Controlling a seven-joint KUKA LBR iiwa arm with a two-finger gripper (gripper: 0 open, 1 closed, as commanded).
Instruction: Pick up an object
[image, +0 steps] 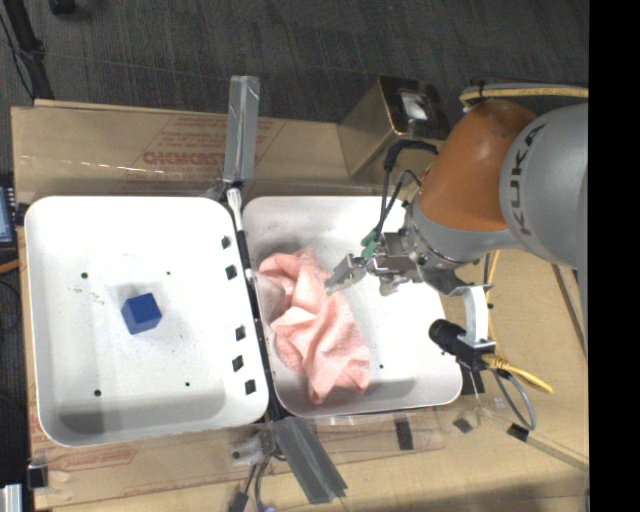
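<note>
Gripper (345, 272): hanging low over the right bin (415, 355), just beside the upper right edge of the pink cloth (318, 340), perhaps touching it; reaching in from the right on the grey arm (545, 190), with the orange band (470, 175) bending over the bin's far corner; probably standing here because the cloth is the nearest thing to take. How far open it is, and whether anything is caught in it: impossible to tell from this slanted view, metal and cloth overlapping there.

Pink cloth: lying crumpled against the left wall of the right bin, spreading from the middle toward the near side; being soft and folded, likely offering a ridge to pinch, but also likely slipping out if only a thin edge is taken.

Blue cube (142, 312): resting alone in the left bin (70, 350), well apart from the gripper; seeming not to be the target now.

Judging the step: approaching or closing on the cloth, lifting not yet done.
</note>
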